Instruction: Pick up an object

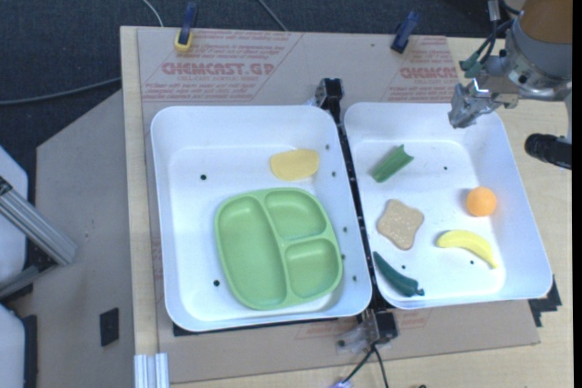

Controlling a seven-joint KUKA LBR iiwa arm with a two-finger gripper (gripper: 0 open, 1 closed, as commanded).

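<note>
We are looking down on a bench (136, 195) bearing two shallow white bins, and we are taking the green divided tray (277, 245) as our landmark. The left bin (173, 195) is holding that tray in its near half, and the right bin (518, 223) is sitting just right of it, the two rims touching. The grey arm (546, 23) is reaching in from far up and right of the tray, its gripper (464, 109) hanging over the right bin's far rim; we cannot tell whether it is clenched or released, and we are seeing nothing in its grasp. A pale yellow piece (294, 164) is lying just above the tray. Right of the tray, a slice of toast (400, 223) is resting flat, with a banana (468, 247) farther right again and an orange ball (481, 202) above the banana. A green leaf-shaped piece (392, 163) is lying up and right of the tray, and a dark green pod (396, 275) is lying at the right bin's near edge.
</note>
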